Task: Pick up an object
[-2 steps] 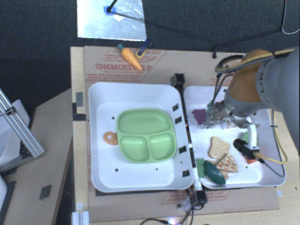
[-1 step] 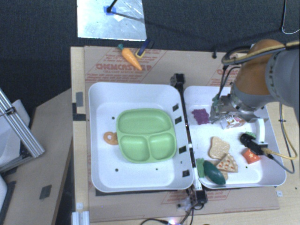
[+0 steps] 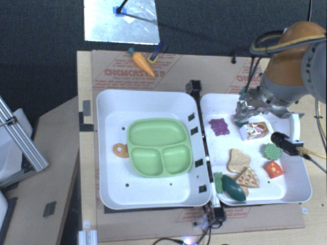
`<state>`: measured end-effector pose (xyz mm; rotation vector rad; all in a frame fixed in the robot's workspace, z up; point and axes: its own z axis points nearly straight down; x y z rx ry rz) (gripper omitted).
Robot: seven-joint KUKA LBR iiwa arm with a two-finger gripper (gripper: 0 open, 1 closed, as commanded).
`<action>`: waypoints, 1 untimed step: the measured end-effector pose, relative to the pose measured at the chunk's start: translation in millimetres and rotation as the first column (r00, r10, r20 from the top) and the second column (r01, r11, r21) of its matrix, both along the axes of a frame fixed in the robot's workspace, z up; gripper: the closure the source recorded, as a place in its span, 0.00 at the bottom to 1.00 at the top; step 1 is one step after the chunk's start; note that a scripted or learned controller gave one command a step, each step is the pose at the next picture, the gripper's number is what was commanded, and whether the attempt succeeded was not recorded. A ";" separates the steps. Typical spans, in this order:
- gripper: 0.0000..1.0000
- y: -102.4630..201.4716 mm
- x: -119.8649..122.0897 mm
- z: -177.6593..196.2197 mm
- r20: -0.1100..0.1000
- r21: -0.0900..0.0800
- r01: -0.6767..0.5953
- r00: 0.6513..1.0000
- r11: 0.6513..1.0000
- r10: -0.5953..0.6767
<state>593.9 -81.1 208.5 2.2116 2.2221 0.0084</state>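
My gripper (image 3: 243,116) hangs low over the back of the right bin (image 3: 301,188), on the arm that comes in from the right. It sits between a purple bunch of grapes (image 3: 220,126) to its left and a small white carton (image 3: 254,130) just to its front right; whether it touches the carton is unclear. Nearer the front of that bin lie a slice of toast (image 3: 238,160), a waffle wedge (image 3: 248,178), a dark green vegetable (image 3: 232,189), a green round piece (image 3: 272,150) and a red piece (image 3: 274,169).
The left bin (image 3: 110,137) holds a green divided plate (image 3: 159,147) and a small pretzel (image 3: 120,150) beside it. An orange carrot (image 3: 143,64) lies on the board behind the bins. A black divider (image 3: 200,137) joins the two bins.
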 end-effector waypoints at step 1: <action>1.00 0.1 1.1 17.0 -0.005 0.001 0.000 1.000 1.000 0.000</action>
